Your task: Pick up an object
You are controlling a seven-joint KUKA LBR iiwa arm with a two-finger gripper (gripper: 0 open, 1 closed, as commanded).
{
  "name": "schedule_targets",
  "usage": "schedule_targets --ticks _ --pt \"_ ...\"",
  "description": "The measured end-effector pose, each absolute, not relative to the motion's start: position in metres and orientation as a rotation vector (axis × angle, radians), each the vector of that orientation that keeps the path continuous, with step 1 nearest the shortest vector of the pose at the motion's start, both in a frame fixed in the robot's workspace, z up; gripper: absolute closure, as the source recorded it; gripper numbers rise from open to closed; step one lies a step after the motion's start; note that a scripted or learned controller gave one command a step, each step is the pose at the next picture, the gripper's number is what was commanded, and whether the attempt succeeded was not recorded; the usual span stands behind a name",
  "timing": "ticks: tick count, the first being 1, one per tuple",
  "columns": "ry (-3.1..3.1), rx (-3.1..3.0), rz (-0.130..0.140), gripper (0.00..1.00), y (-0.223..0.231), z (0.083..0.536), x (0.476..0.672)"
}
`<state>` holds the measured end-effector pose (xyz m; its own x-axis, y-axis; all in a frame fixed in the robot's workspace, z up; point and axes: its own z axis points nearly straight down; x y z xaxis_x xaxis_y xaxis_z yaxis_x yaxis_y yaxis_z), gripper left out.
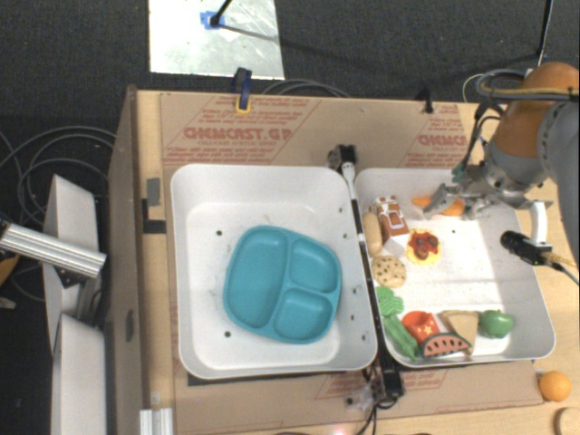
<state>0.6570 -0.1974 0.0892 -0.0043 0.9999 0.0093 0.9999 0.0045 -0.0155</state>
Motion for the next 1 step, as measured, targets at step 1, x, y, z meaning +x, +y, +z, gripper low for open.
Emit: schedule_targets --ticks 1 --pt "-2.199 -2.203 0.026 0.00 -0.1959 0.0860 0.6640"
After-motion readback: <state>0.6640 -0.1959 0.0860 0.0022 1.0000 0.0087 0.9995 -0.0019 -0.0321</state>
